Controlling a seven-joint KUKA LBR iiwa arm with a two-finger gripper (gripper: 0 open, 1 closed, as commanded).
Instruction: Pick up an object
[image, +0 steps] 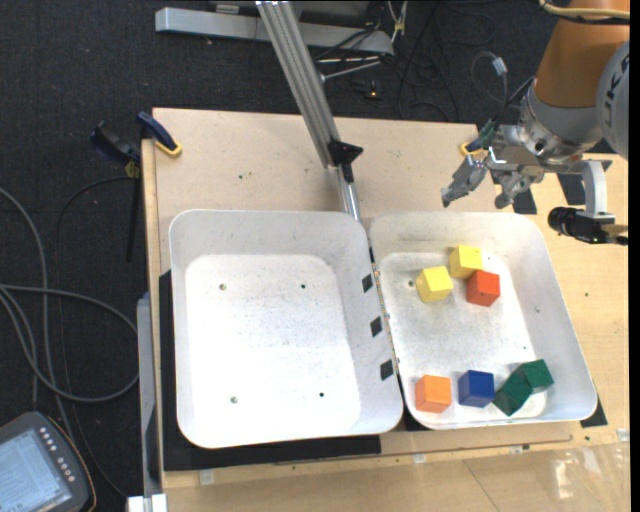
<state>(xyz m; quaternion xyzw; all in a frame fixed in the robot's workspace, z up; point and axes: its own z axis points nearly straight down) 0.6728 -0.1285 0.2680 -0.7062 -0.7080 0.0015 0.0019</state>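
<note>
Seen from above at a slant: two white bins side by side on a bench. Left bin (265, 320) bare of blocks. Right bin (560, 330) scattered with small cubes. Near its back: two yellow cubes (434, 284) and (465, 261), with a red cube (483, 287) touching the second. Along its front edge: an orange cube (433, 392), a blue cube (477, 388), and two dark green cubes (526, 385) pressed together in the corner. Gripper (487, 183) hanging above the bench just behind the right bin, fingers spread apart, nothing between them. Cubes probably light, rigid, flat-sided, easy to pinch across two opposite faces. First yellow cube standing apart, likely the easiest to take.
</note>
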